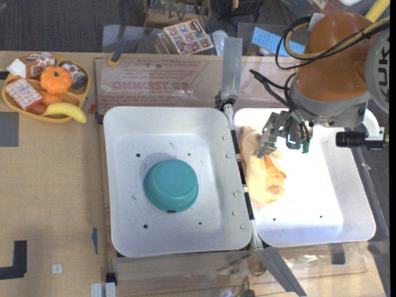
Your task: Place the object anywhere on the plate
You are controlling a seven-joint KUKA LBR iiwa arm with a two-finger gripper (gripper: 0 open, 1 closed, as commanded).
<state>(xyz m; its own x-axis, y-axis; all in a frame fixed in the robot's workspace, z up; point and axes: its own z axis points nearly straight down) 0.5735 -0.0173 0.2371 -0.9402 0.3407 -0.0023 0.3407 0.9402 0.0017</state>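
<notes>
The gripper [279, 142] is seen in the right bin [346, 221], at its upper left, directly above a pale orange cloth-like object [266, 175]. Whether it is clenched or released cannot be told. The object is spread along the bin's left side. A teal plate [171, 185], upturned, is seen centred in the left bin [124, 135]. A fruit bowl [43, 86] is found on the counter [43, 190], upper left.
</notes>
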